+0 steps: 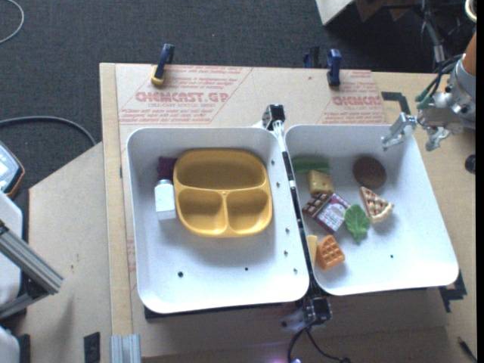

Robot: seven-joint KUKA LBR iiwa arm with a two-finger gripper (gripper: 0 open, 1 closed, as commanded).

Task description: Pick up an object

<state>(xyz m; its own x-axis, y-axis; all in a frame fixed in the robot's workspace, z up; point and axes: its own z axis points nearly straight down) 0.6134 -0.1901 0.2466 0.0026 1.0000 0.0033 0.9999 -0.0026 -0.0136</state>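
The right bin [431,225] holds several toy foods: a brown round cookie [369,172], a pizza slice [376,203], a green leaf [357,221], an orange waffle [330,252], a yellow cheese block [320,181], a striped packet [327,210] and a green piece [311,162]. My gripper [414,134] hangs over that bin's far right corner, up and to the right of the cookie. It is open, with nothing between its fingers.
The left bin [151,263] carries a yellow divided plate [223,191], a small white bottle [165,200] and a dark purple item [166,165] beside it. Clamps [333,66] sit on the board's far edge. A ridge [291,203] separates the bins.
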